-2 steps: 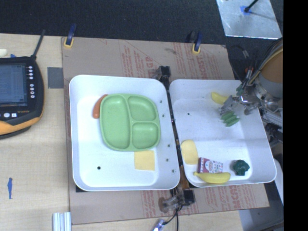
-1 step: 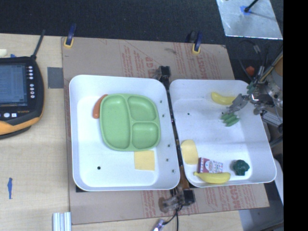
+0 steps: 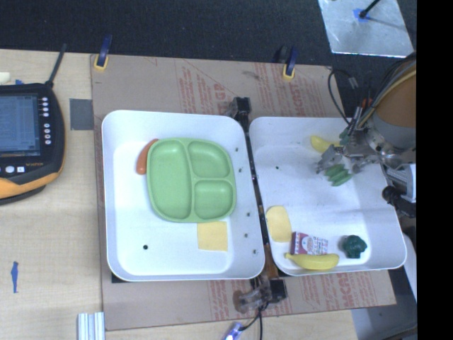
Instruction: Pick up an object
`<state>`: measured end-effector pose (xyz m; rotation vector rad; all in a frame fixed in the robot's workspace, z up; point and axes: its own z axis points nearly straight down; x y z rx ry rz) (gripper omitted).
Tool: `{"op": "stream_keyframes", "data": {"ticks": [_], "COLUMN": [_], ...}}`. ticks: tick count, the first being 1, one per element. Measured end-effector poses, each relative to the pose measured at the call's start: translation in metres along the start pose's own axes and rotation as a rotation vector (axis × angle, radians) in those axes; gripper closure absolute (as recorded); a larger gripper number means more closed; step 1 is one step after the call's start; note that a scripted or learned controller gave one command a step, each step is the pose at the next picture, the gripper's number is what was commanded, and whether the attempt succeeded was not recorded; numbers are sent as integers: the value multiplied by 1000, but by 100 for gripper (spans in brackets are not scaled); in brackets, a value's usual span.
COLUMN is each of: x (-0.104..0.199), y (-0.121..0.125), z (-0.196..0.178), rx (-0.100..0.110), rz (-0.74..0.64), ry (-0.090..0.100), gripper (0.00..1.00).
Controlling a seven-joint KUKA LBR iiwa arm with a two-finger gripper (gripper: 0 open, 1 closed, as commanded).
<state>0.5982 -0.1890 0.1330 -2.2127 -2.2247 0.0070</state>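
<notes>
My gripper (image 3: 341, 164) hangs low over the upper right part of the right bin (image 3: 297, 190). A small green object (image 3: 340, 177) lies right beneath its tip, partly covered by it. I cannot see whether the object is gripped. A yellow piece (image 3: 320, 144) lies just to the upper left of the gripper. Along the right bin's front lie a pale yellow piece (image 3: 278, 224), a small maroon and white carton (image 3: 309, 244), a banana (image 3: 312, 261) and a dark green lump (image 3: 353, 246).
The left bin (image 3: 124, 211) holds a green divided plate (image 3: 191, 179). An orange-red item (image 3: 142, 158) pokes out at the plate's left, and a flat yellow square (image 3: 213, 236) lies below it. A control tablet (image 3: 25, 137) sits at far left on the bench.
</notes>
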Motion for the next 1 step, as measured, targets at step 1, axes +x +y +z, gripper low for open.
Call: {"op": "stream_keyframes", "data": {"ticks": [1], "x": [-23], "y": [58], "z": [-81], "rx": [-6], "rz": [0], "ry": [-1], "gripper": [0]}}
